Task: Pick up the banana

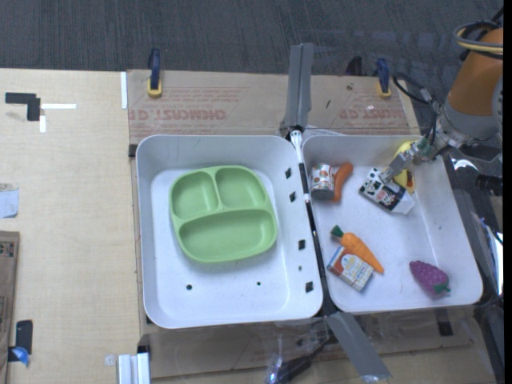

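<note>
The banana (406, 147) lies at the far right of the right bin (464, 238). Just two yellow bits of it show, one above and one below the gripper. My gripper (398, 166) reaches in from the right and hangs right over the banana, its tip close to a black-and-white carton (381, 191). I see no banana lifted off the bin floor. The arm's orange band (478, 78) is at the upper right.
The right bin also holds a small can (322, 178), an orange sausage-shaped toy (343, 179), a carrot (359, 247), a small juice carton (350, 269) and purple grapes (430, 277). A green divided plate (224, 213) lies in the left bin (152, 238).
</note>
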Robot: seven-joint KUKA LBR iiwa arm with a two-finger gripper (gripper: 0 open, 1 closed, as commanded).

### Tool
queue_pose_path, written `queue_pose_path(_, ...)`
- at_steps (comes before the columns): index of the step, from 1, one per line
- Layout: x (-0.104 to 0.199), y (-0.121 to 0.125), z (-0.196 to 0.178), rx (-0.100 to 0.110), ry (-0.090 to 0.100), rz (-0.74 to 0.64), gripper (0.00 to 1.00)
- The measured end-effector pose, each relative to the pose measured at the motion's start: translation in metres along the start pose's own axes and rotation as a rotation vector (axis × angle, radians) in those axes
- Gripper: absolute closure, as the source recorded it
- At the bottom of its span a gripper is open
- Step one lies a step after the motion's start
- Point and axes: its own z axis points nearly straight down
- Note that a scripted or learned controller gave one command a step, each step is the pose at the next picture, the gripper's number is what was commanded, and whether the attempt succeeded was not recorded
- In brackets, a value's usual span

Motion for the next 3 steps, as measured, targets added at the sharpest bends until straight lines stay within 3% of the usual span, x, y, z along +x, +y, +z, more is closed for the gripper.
queue_pose_path(1, -0.001, 0.000, -0.007, -0.001, -0.007, -0.026, 0.00)
queue_pose_path(3, 0.001, 0.003, 0.004, 0.000, 0.001, -0.068, 0.00)
